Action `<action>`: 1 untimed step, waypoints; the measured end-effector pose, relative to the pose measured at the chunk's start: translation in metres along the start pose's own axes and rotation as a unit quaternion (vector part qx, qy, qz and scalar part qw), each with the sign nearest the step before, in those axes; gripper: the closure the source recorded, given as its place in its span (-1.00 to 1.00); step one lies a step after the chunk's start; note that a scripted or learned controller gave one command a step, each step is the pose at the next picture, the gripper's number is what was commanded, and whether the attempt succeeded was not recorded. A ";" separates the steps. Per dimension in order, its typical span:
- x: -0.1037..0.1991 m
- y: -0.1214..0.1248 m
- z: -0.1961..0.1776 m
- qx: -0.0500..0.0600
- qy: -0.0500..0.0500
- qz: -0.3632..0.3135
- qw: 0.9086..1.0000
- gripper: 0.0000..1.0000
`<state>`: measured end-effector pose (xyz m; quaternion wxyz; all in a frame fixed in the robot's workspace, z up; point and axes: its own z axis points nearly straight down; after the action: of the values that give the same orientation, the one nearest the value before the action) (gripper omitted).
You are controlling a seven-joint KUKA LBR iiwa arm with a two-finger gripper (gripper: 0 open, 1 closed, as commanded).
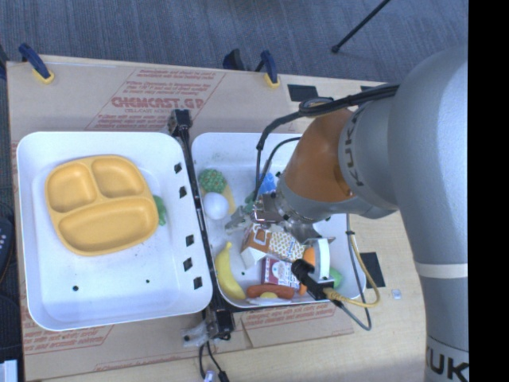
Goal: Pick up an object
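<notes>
Right bin (231, 146): banana (226, 274) at 7 o'clock, sausage (270, 293) at 6, red carton (279, 273) above it, egg (215, 205) at 9, green toy (211, 181) at 10. Gripper (256, 217) low over mid-bin clutter, beside an orange-patterned packet (274, 243); finger state cannot be told. Left bin (32, 237): yellow tray (99, 205). Bench board (159, 102) printed "CHEMCAST GP".

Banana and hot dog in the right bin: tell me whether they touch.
Touching. The camera view shows the banana's lower tip meeting the left end of the hot dog, no white floor between them.
</notes>
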<state>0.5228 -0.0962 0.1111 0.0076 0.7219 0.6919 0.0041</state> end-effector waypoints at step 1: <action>-0.002 0.002 -0.012 -0.002 -0.002 -0.002 1.000 1.00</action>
<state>0.5248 -0.0983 0.1232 0.0106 0.7208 0.6930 0.0044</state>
